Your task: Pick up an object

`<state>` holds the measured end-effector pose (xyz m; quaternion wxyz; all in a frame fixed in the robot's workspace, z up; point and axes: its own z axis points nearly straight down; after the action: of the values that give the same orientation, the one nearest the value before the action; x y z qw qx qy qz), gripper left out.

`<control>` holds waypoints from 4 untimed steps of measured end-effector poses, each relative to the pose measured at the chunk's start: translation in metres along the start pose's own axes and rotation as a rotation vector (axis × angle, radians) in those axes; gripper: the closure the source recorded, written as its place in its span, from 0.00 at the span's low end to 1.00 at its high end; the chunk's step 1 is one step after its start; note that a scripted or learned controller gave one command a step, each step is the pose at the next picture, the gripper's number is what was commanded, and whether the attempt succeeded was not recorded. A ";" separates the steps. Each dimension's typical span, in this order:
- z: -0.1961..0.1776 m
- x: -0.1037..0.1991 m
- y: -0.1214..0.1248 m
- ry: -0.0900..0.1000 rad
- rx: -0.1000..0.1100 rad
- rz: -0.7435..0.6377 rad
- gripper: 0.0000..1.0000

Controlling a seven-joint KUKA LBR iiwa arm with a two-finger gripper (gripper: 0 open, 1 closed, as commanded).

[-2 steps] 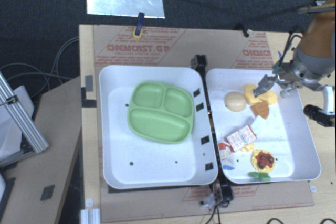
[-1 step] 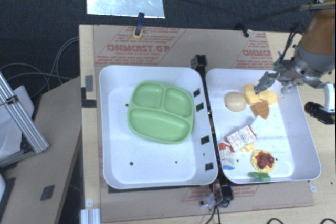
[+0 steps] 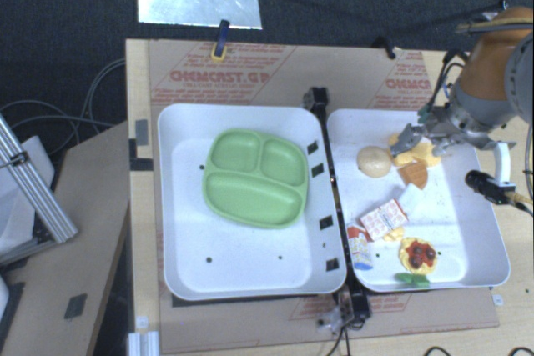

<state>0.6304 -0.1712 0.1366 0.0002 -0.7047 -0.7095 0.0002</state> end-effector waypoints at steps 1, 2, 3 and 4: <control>0.047 0.001 0.003 0.002 -0.005 0.001 0.00; 0.031 0.001 0.006 -0.001 -0.017 -0.002 1.00; -0.027 -0.007 0.002 -0.002 -0.007 0.005 1.00; -0.082 0.003 0.002 -0.001 -0.008 0.000 1.00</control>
<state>0.6320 -0.1682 0.2185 -0.0030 -0.7047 -0.7095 -0.0022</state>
